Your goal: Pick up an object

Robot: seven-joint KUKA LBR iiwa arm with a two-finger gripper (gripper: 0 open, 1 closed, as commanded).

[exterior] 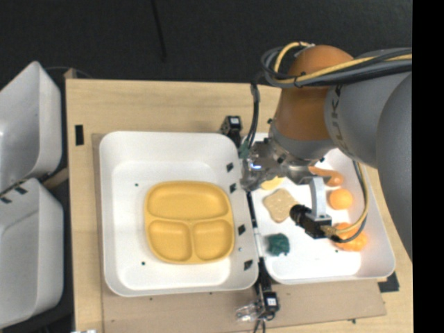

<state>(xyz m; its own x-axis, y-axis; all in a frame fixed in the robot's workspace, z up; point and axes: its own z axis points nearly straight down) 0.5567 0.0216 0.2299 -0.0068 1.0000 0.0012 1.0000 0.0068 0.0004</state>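
Claw [262, 175] hangs low over the upper left corner of the right bin [374, 259], under the bulky grey wrist with its orange band. Its working end is lost in shadow and metal, so I cannot tell whether it is spread or closed.

Just beside it lies a small pale yellow piece [271, 183], smooth and rounded. A little lower, close against that, is a flat tan slice [279, 205] shaped like bread, with a matte, speckled face. Lower still, near the bin's left wall, sits a dark green lump [278, 244], knobbly and irregular.

Toward the right of the same bin is a glossy orange ball [340, 199]. A slim orange stick-like piece [327, 177] lies above it, partly under the arm, and a bumpy orange piece [354, 241] lies below it.

The left bin [114, 186], shallow, white and round-cornered, holds a yellow divided plate [189, 220] of smooth plastic, with one wide compartment and two smaller ones. Both bins rest on a pale wood-grain surface [159, 106].
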